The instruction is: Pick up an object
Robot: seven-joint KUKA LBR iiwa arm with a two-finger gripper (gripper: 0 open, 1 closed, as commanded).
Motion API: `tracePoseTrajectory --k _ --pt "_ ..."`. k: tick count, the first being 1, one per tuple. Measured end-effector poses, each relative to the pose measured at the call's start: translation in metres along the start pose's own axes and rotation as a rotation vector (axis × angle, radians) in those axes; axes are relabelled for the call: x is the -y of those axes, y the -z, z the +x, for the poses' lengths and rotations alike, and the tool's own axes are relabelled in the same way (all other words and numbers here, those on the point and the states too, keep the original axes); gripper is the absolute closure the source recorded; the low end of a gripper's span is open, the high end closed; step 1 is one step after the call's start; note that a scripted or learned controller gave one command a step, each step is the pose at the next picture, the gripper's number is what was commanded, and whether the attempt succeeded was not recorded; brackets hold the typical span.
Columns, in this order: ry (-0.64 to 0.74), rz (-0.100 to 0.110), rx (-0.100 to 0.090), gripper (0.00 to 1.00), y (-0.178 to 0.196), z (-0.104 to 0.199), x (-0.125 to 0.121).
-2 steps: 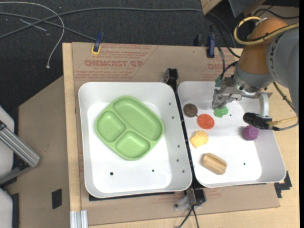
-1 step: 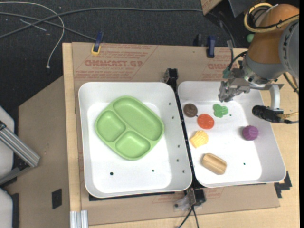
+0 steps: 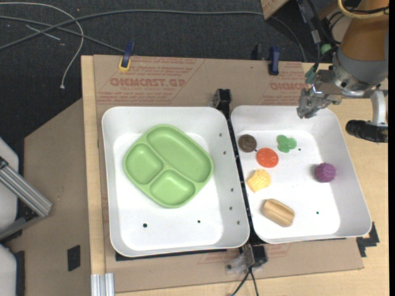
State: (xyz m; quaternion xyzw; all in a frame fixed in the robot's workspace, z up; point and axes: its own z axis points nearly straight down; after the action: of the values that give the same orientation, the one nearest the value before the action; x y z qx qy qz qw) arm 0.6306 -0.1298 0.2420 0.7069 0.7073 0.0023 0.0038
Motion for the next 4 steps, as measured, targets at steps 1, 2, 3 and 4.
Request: tracePoseTrajectory --k 1,2,3,4 --pt "0.001 0.0 0.0 1.0 0.055 0.0 -0.002" --pt "0.006 0.009 -0.004 1.0 0.055 0.055 -0.002" --pt "0.006 0.011 -0.005 1.0 0.049 0.11 0.004" --pt "0.006 0.013 -0.005 1.0 0.026 0.167 -0.003"
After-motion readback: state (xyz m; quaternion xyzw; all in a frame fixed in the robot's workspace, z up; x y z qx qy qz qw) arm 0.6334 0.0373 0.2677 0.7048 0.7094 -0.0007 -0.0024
